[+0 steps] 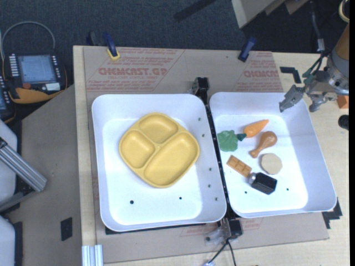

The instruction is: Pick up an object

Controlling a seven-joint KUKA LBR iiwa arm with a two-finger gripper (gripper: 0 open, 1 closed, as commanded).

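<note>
your candidates all lie in the right bin (310,143): an orange carrot (256,128) farthest back, a green broccoli piece (227,140) just beside the bin's left wall, a tan drumstick (263,143), a round beige cookie (271,163), a brown wafer (239,165) and a dark block (263,182) nearest you. they sit close together, some nearly touching, so a descent on one may nudge its neighbour or close on two at once. the flat wafer and cookie give the fingers little to bite on, and the rounded carrot and drumstick will likely roll or squirt out. the tool (302,97) hangs over the far right rim, well apart from every piece, its fingers spread and holding nothing; coming in from there, you risk clipping the rim.

the left bin (105,148) holds a yellow divided plate (159,148). both bins rest on a cardboard-topped table (166,65) with blue clamps (112,46) at its far edge. a pendant (33,73) lies at far left on dark carpet.
</note>
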